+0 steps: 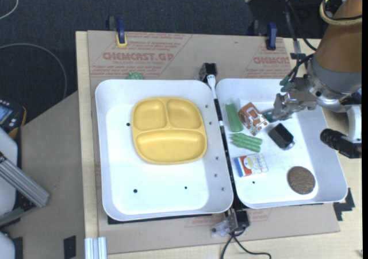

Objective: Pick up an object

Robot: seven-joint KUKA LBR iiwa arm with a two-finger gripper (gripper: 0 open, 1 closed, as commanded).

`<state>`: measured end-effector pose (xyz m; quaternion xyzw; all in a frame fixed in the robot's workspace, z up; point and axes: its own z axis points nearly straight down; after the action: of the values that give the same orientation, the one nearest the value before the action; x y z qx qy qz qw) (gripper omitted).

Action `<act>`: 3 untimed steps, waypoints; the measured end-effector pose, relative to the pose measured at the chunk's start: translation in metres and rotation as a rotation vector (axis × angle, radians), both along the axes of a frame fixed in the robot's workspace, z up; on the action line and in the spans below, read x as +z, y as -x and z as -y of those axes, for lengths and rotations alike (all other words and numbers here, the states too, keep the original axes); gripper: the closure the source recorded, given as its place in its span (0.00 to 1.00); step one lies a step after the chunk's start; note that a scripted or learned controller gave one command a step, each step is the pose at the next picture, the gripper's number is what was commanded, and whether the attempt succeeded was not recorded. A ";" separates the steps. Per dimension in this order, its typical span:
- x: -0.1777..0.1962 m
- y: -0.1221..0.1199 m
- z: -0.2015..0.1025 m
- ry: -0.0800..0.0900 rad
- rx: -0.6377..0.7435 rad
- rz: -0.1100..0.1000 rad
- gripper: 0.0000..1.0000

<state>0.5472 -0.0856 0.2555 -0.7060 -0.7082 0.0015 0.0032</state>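
— Black block [282, 136] is looking like the likeliest pick. What could be going wrong from here?

— Crowding, mostly. The tool [280, 109] is hanging over the right bin [339, 192], and the little red-and-white carton [252, 118] is sitting just beside it, on the side away from the arm. If the tool is dropping straight down, I am guessing it could be landing between block and carton, nudging both and gripping neither.

— Is the tool open or closed?

— I cannot tell; the wrist is hiding that part, and nothing is showing up as held.

— And where is the block lying?

— On the bin floor, just on the near side of the tool, close under it and apparently apart from it. It is lying at a slant, so a grip across the wrong axis might be sliding off its corners.

— Anything else in the way?

— The green pods [247, 142] are lying beyond the block on the side away from the arm, near but apart. The green stick [233, 117] is resting past the carton, close to the bin wall. The printed packet [251, 165] and the brown disc [301, 180] are lying farther toward the near edge, well clear of the tool.

— And the other bin?

— The yellow plate [169, 130] is sitting there, well apart from the tool, so it is not mattering here.
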 end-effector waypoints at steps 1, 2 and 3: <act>-0.055 -0.022 -0.059 -0.001 0.003 0.000 1.00; -0.033 0.013 -0.084 0.000 0.000 0.004 1.00; -0.048 0.025 -0.132 0.000 0.002 0.002 1.00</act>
<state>0.5222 0.0467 0.2071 -0.7052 -0.7090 0.0009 0.0028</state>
